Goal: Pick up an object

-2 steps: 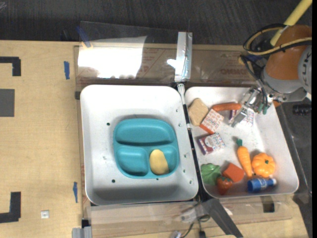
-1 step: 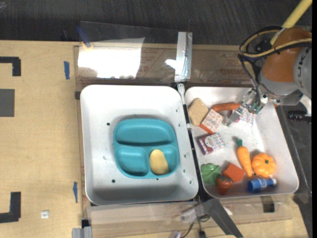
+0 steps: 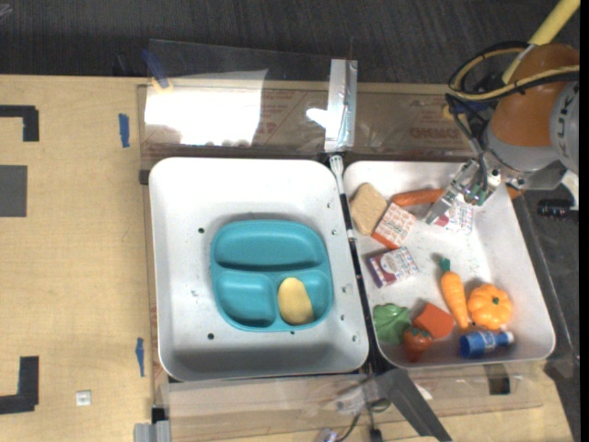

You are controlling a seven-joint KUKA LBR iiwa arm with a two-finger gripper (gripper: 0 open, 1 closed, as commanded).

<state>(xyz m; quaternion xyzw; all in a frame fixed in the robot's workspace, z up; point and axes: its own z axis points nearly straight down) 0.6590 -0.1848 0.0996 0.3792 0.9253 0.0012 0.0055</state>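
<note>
we see grey arm's jaws (image 3: 471, 187) low at upper right of frame, over right white bin (image 3: 529, 247) | jaw state: cannot tell | nearest target: small white-red packet (image 3: 453, 215) just beneath, loose among toy food | yellow potato-like piece (image 3: 294, 300) parked in teal tray (image 3: 267, 247), left bin

The arm (image 3: 538, 109) is cut off by the right edge. Its gripper (image 3: 469, 190) covers part of an orange item (image 3: 416, 197); the finger state is unclear.
</note>
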